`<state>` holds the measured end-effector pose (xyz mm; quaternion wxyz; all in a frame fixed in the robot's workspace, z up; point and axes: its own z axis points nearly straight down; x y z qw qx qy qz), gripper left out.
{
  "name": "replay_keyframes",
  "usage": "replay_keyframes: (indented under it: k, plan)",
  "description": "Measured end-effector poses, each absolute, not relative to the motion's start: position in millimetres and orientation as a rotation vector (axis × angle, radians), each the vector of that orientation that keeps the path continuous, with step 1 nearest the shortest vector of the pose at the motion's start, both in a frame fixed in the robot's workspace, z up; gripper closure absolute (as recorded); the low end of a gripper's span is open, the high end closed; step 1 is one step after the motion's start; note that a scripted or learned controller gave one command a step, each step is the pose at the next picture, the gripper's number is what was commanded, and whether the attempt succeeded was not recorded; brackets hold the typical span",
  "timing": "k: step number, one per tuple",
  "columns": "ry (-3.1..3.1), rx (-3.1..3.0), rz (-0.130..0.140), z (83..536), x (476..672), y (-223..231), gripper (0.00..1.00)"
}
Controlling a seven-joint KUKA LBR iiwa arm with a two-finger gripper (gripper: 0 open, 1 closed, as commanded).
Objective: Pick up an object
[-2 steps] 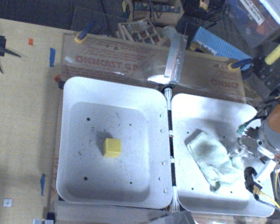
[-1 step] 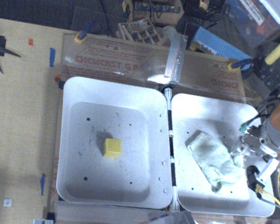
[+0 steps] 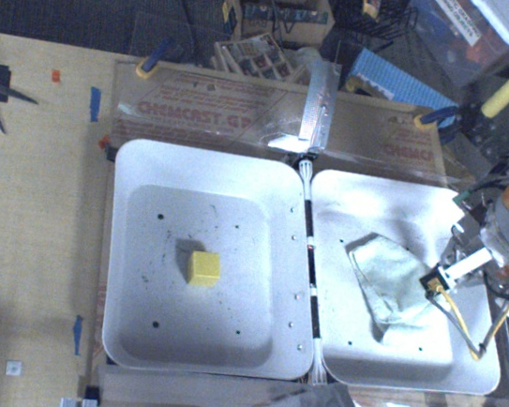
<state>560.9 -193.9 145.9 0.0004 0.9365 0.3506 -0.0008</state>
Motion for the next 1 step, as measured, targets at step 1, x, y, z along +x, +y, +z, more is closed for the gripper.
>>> replay_keyframes:
  k: [1]
  plan:
    - [0.656,3.067,0.010,91.2,571.9,-155.0,1.00]
